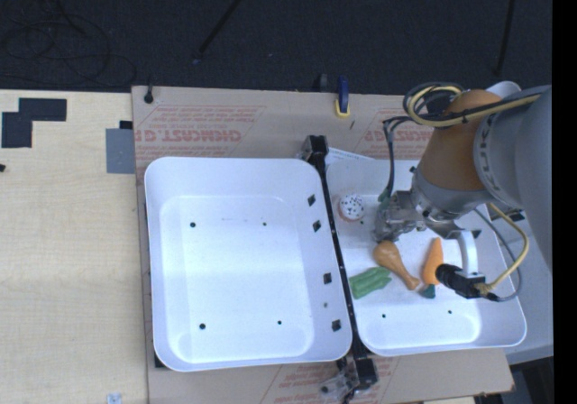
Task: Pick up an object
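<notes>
My gripper hangs low over the middle of the right bin, reaching in from the right. Just below it in the view lies a tan, drumstick-shaped object, its thick end close to the gripper. An orange carrot-like piece lies right of the tan one. A green object rests by the bin's left wall. A small white object with red marks sits left of the gripper. Nothing shows as held.
The left bin stands alongside, parted from the right one by a black divider. A small teal bit lies under the carrot's lower end. Cardboard runs behind the bins.
</notes>
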